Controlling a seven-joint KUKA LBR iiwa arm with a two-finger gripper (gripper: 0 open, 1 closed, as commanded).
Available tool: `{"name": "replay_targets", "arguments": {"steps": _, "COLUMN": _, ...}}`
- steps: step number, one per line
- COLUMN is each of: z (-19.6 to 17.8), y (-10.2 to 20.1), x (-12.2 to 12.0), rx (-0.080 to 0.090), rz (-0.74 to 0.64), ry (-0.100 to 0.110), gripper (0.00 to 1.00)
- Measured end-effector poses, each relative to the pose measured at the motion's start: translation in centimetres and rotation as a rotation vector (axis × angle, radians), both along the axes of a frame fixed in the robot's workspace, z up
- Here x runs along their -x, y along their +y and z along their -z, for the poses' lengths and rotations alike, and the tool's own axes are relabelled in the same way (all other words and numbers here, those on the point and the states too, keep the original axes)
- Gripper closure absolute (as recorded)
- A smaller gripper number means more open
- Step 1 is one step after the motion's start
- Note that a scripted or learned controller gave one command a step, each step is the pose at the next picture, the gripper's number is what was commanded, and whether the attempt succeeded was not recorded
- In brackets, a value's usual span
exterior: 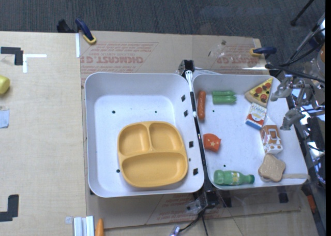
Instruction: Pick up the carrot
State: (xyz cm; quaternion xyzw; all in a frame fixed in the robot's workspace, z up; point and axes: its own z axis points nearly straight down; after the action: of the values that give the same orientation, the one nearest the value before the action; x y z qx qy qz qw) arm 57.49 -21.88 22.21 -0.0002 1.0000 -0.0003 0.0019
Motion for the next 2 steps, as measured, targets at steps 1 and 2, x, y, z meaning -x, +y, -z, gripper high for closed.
{"name": "replay_targets", "arguments": {"steps": 1, "z": 13.0, "y": 7.9, "x": 4.1, "rx": -0.001, "rz": -0.214, "ry": 0.001, "gripper": 0.00}}
{"name": "replay_targets", "arguments": {"steps": 2, "z": 3.4, "y": 0.9, "x": -5.1, "rx": 0.002, "rz": -0.305, "ry": -0.005, "gripper": 0.00}}
